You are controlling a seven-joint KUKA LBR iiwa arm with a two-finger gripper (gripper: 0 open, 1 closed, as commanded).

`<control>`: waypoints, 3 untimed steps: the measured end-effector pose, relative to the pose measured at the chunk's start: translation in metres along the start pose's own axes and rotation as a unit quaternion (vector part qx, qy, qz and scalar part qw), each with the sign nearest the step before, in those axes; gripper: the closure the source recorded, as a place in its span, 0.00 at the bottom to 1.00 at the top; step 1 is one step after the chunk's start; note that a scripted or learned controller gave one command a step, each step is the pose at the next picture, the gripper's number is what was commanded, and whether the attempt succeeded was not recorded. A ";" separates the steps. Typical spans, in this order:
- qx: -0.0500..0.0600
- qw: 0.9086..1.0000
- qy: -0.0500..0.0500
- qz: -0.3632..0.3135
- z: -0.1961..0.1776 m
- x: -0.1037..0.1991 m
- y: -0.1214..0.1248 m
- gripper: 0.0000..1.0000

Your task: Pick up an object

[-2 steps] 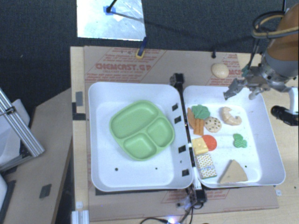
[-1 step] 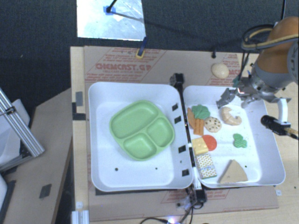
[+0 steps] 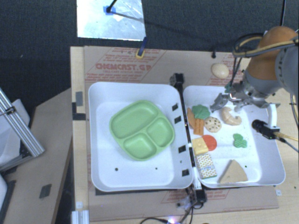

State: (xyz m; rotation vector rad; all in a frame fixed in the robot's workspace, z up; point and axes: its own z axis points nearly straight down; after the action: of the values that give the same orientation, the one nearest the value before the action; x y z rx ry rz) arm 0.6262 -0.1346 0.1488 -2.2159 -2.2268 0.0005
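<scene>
Gripper [image 3: 230, 101] sits over the upper part of the right bin [image 3: 275, 169], fingers spread, nothing between them. Just below it: a pale tan curved pastry piece [image 3: 231, 117], crescent-shaped, long axis running upper left to lower right. Cookie [image 3: 212, 124] lies just left of it, green leafy item [image 3: 201, 111] and carrot [image 3: 191, 118] further left near the bin's left wall. Open floor to the pastry's right and below, up to the small green piece [image 3: 239, 141]. Left bin [image 3: 100, 171] holds a green divided tray [image 3: 141, 129].
</scene>
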 end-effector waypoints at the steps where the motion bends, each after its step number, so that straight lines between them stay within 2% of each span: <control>1: -0.006 1.000 -0.001 0.000 0.042 0.004 0.006 0.00; 2: -0.011 1.000 -0.005 -0.001 0.056 0.002 0.012 0.00; 3: -0.005 1.000 -0.001 -0.001 0.050 0.004 0.009 1.00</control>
State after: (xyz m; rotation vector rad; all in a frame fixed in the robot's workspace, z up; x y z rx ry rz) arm 0.6357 -0.1310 0.0988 -2.2210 -2.2349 -0.0091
